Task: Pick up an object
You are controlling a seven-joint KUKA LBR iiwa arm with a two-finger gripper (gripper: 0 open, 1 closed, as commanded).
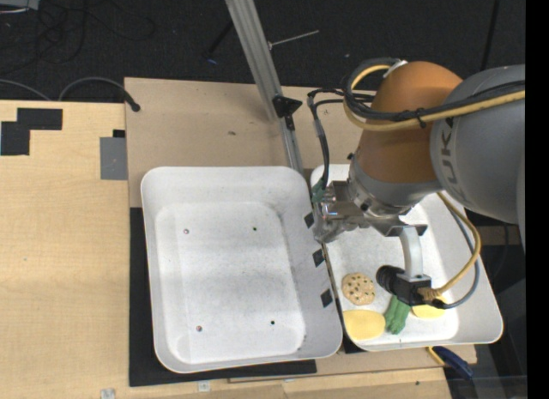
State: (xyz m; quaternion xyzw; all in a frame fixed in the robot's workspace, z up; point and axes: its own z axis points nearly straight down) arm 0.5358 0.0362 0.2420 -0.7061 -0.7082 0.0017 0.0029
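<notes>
The arm is seen reaching in from the right, its orange band and grey wrist hanging over the upper half of the right bin. The gripper is made out at the left end of the wrist, close above the shared edge of the two bins. Whether it is open or closed cannot be told from this slanted view, and nothing can be seen held in it.

The objects to be picked lie low in the right bin, toward five o'clock from the gripper. A round speckled cookie sits nearest. A yellow, rounded piece lies just below the cookie, at six o'clock from it. A green item lies just to the right of that, at about four o'clock from the cookie, with a second small yellow piece beside it, partly hidden under a black fitting on the cable.

The left bin is marked by a few small dark specks.

By judgement, the task is at an early stage: no object appears lifted, all are resting on the bin floor, and the descent, the grasp and the lift are left to be done.
</notes>
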